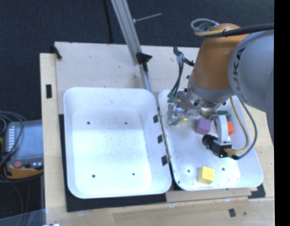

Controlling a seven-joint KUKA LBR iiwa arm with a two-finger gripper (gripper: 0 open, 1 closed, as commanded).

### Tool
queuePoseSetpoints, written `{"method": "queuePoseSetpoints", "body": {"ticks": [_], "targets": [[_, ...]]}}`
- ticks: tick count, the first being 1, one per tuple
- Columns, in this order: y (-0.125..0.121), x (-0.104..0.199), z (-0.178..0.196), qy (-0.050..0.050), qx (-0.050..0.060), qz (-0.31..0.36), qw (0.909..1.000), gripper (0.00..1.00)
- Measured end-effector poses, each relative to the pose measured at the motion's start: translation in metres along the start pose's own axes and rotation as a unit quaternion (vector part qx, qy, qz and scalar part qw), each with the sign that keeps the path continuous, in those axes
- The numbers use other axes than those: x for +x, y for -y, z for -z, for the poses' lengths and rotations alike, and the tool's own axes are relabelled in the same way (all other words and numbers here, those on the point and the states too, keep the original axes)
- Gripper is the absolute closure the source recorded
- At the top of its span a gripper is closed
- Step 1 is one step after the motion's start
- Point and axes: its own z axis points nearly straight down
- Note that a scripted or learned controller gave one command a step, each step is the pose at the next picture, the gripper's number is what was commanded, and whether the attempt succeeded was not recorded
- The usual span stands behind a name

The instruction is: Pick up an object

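My gripper (174, 117) hangs low over the upper left part of the right bin (192, 180), close to the divider between the two bins. A purple block (203, 125) lies just to its right, partly under the wrist. A yellow block (205, 174) sits near the bin's front edge, well apart from the gripper. An orange piece (230, 127) and a green piece (223, 112) peek out beside the arm at the bin's right. A small yellow bit (183, 121) shows by the fingertips; what it is I cannot make out.
The left bin (112, 140) lies beside the right one, sharing a divider with black clips (160, 139). A slanted metal pole (128, 29) rises behind the bins. The large arm body covers the right bin's back portion.
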Motion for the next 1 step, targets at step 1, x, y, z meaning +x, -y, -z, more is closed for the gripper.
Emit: {"method": "queuePoseSetpoints", "body": {"ticks": [1], "targets": [[-0.0019,0.0548,-0.0138,0.0,0.002,0.0,1.0,1.0]]}}
